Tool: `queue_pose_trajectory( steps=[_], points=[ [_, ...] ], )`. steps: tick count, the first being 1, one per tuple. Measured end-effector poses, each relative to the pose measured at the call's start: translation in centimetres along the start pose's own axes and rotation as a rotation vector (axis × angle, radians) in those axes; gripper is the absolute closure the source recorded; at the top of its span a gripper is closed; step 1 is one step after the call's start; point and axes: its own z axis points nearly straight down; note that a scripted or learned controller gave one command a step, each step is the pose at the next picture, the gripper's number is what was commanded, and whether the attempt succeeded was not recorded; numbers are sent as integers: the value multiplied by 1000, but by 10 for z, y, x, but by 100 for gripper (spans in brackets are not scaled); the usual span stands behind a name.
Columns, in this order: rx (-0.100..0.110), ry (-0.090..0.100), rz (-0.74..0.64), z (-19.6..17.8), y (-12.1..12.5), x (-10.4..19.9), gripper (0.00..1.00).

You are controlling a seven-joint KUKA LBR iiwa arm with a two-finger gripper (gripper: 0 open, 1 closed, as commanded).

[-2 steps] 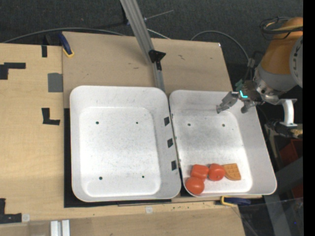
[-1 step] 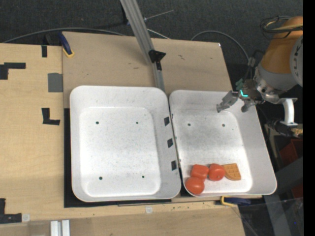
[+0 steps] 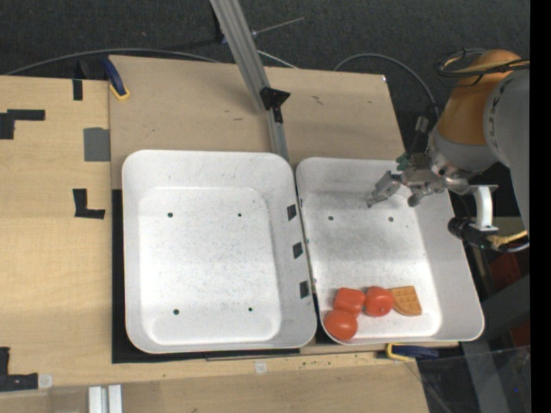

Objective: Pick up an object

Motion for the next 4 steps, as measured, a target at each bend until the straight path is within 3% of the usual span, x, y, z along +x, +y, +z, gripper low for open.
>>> queue_pose_trajectory(
  steps=[1,2,4],
  points=[
    [-3,-1,0,50,0,1,0],
    [-5,-2,-1,37,0,2,100],
    [-10,-1,1,-54,2,11,100]
  ],
)
